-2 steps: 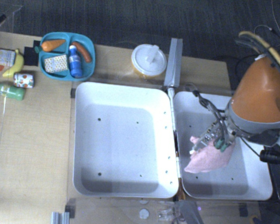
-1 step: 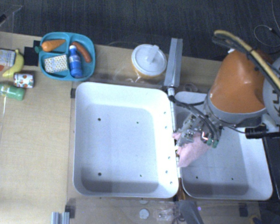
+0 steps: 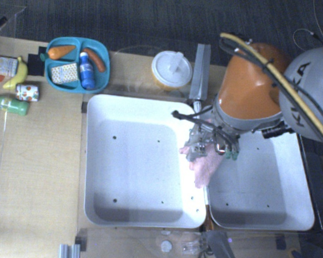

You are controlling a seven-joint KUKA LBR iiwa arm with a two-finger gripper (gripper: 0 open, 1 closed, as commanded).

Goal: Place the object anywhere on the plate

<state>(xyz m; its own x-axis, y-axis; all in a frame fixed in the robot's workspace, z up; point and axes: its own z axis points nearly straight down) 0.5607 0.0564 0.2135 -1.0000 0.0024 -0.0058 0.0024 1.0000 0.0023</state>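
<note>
My gripper (image 3: 208, 144) hovers over the wall between the two white bins, under the orange wrist band (image 3: 248, 88). A soft pink object (image 3: 204, 167) hangs from between its fingers, dangling over the right edge of the left bin (image 3: 136, 162). The gripper is shut on its upper end. A blue divided plate (image 3: 102, 65) sits on the bench at the far left, outside the bins, and holds a toy carrot (image 3: 62, 51), a blue bottle (image 3: 87, 71), a hot dog and a checked item.
A yellow cup with a white lid (image 3: 171, 69) stands behind the left bin. A banana (image 3: 18, 73), a small can (image 3: 27, 92), a green bottle (image 3: 7, 104) and a box (image 3: 0, 66) lie at the far left. The right bin (image 3: 268, 189) lies under the arm.
</note>
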